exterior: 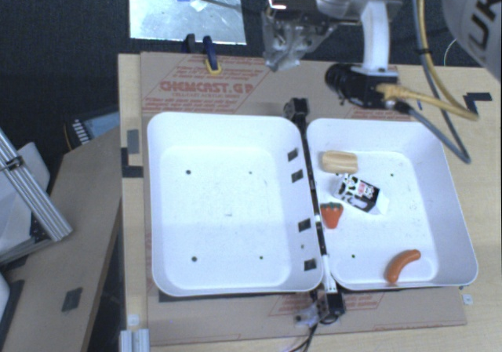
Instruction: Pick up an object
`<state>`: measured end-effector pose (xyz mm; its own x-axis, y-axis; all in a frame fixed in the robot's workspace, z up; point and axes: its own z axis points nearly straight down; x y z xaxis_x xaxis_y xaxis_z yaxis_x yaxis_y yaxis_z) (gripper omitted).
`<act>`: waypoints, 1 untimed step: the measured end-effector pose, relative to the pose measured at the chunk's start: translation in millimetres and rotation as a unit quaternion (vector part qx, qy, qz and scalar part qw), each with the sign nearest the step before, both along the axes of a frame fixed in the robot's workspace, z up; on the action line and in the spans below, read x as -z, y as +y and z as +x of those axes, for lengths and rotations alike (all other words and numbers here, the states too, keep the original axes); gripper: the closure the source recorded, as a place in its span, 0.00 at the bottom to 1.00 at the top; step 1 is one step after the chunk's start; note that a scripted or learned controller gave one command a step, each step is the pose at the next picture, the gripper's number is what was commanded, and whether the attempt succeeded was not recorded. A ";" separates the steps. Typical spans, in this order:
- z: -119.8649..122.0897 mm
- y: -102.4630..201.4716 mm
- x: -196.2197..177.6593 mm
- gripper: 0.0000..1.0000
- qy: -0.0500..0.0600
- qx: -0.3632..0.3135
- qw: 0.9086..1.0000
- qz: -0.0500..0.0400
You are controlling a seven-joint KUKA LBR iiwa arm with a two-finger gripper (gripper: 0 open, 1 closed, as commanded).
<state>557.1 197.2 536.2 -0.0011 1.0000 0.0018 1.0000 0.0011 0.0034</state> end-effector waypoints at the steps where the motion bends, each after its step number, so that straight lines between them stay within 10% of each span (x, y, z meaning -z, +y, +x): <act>1: -38.6 0.2 11.3 1.00 0.002 -0.002 1.000 -0.001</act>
<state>518.5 197.5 524.8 -0.0050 1.0000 0.0006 1.0000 0.0050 -0.0010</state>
